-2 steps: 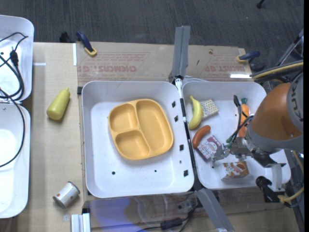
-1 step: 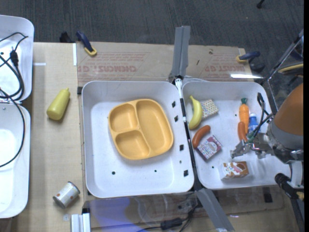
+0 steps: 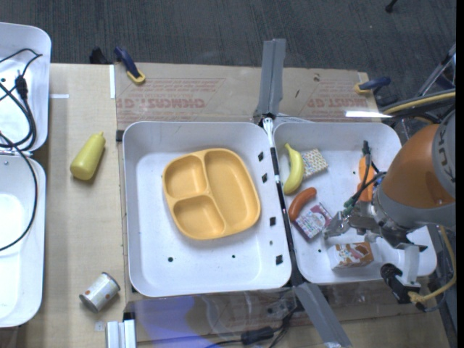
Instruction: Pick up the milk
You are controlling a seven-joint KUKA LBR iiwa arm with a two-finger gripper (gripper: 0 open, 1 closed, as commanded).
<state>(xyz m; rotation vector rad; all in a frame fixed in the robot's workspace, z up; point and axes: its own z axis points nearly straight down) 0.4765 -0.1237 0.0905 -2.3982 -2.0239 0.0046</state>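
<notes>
The milk (image 3: 312, 220) is a small carton with a pink and white printed face, lying flat and turned at a slant on the floor of the right bin (image 3: 341, 133). Its edges look crisp and boxy, its surface like smooth coated card. It sits just below a glossy red-orange sausage (image 3: 301, 202) and just left of the hand (image 3: 345, 225).

The hand, grey metal with dark parts, hangs low over the right bin beside the milk; whether its fingers are apart or together I cannot tell, and nothing is visibly gripped. Behind it the arm (image 3: 420, 172) shows a broad orange band and a grey shell.

Below the hand lies another small carton (image 3: 353, 254), white with orange print. A curved yellow banana (image 3: 293, 168) rests near the bin's left wall, with a flat speckled packet (image 3: 313, 162) just beside it. An orange carrot-like piece (image 3: 365, 174) lies near the arm.

The left bin (image 3: 145, 194), smooth white plastic with rounded corners, holds a matte yellow divided plate (image 3: 212, 192) with three compartments. On the tan tabletop (image 3: 80, 230) lie a yellow squeeze bottle (image 3: 88, 156) and a small tin can (image 3: 98, 291) on its side.
</notes>
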